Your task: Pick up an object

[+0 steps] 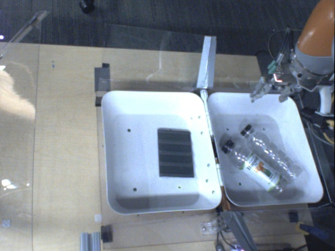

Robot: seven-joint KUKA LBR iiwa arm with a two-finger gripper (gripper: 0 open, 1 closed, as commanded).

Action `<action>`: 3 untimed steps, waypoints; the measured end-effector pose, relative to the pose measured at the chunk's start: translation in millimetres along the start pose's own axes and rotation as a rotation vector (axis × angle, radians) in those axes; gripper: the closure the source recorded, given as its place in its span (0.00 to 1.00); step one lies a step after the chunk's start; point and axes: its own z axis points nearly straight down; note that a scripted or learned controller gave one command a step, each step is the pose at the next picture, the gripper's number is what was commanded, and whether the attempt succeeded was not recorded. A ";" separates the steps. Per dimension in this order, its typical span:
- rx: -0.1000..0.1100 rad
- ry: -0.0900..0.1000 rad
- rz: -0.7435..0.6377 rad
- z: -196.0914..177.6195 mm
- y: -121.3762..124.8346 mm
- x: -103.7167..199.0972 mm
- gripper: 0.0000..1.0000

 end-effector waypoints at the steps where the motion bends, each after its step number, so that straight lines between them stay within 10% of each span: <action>1: 0.000 -0.001 -0.050 80.4 -23.0 -30.3 0.00; 2: -0.005 -0.001 -0.041 156.3 -12.0 -24.1 0.00; 3: -0.014 -0.001 -0.044 142.8 -8.9 -22.7 1.00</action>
